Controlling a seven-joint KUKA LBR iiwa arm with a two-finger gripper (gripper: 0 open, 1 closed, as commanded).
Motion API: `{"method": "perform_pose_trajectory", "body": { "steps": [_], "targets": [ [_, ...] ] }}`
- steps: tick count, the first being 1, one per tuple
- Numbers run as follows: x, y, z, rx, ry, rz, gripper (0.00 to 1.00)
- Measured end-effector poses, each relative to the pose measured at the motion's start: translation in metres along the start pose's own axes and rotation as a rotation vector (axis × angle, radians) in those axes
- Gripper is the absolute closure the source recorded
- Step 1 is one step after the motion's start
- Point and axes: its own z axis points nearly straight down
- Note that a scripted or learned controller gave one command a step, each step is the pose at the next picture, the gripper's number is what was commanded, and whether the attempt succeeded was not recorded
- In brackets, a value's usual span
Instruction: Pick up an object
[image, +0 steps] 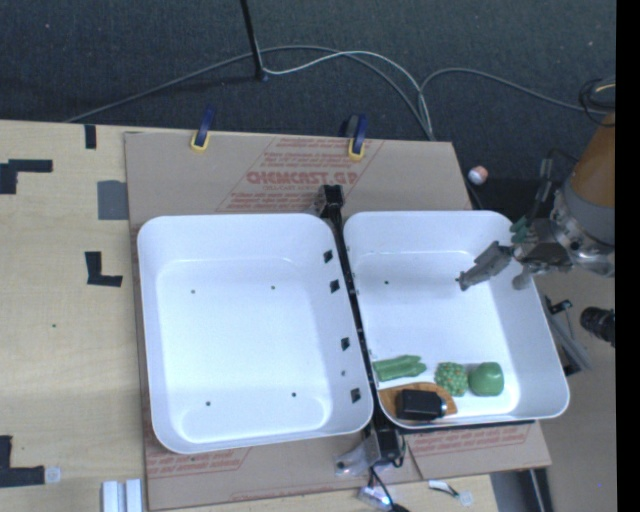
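Honestly, whether my claw (480, 270) is released or clenched, I cannot tell; it hovers over the right bin (520, 330), well apart from the green pieces (470, 378) crowded near the front wall, where a descent could clip the rim.

arm (600, 170) cut off at right edge

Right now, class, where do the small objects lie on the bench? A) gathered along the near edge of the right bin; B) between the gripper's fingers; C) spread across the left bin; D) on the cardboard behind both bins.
A: the green bean-like piece, the broccoli-like piece, the green round piece and the black object all sit at the near edge of the right bin.
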Motion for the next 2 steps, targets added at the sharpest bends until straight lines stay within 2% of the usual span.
{"method": "perform_pose_trajectory", "body": {
  "steps": [1, 2],
  "targets": [
    [-0.035, -0.038, 0.036, 0.003, 0.001, 0.004, 0.0],
    [-0.035, 0.016, 0.044, 0.0, 0.0, -0.002, 0.0]
  ]
}}
